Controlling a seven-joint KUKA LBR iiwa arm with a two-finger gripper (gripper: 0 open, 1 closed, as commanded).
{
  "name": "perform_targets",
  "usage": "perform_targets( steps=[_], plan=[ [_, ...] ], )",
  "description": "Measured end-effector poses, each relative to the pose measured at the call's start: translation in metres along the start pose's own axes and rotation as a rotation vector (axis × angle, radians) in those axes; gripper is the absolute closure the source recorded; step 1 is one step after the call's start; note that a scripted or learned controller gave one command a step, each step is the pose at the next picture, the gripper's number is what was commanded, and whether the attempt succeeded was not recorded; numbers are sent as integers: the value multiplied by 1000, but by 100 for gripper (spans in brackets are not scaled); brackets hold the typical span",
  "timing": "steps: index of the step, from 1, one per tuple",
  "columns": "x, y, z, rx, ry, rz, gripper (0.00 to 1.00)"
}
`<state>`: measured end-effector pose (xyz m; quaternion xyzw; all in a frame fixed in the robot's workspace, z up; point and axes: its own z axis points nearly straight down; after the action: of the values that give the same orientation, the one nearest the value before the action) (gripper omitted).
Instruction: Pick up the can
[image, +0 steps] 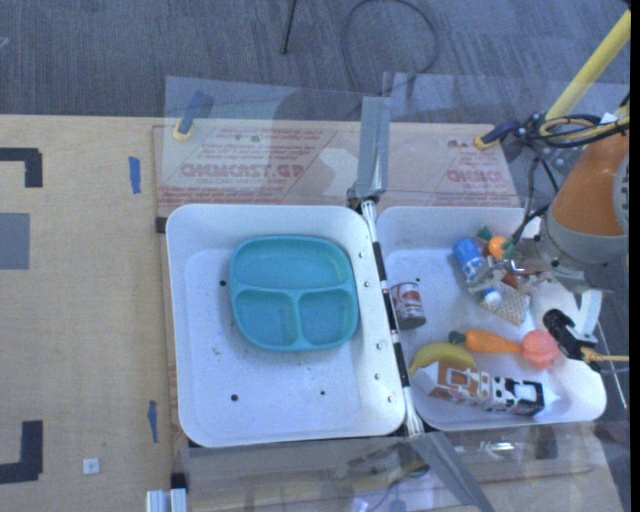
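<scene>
Gripper (500, 272) sits low over the upper middle of the right bin (590, 400), down among a cluster of small things beside a blue object (467, 257), and from this slanted view I cannot tell whether it is released or clenched; nothing I can make out as held. I see the arm (590, 195), grey with its orange band, coming in from the right edge.

Can (407, 304) lies well apart from the claw, off toward the left side of the same bin, close against the divider between the two bins. It looks to be on its side or tipped, long axis running roughly up and down the view, red and white label showing. So I judge the coming move is a lift clear of the clutter, then a sideways travel leftward and slightly toward the near edge.

Banana (443, 355) and carrot (492, 342) lie nearer the front; left bin (200, 400) holds a teal divided plate (295, 292)
</scene>
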<state>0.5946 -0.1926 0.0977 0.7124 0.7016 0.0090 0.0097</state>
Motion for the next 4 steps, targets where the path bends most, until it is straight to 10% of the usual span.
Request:
perform_targets(
  steps=[1,3,4],
  plan=[
    [64,-6,-1,-3,-10,95,0],
    [47,-8,0,-4,-3,264,0],
    [56,-62,-2,-10,-7,370,0]
  ],
)
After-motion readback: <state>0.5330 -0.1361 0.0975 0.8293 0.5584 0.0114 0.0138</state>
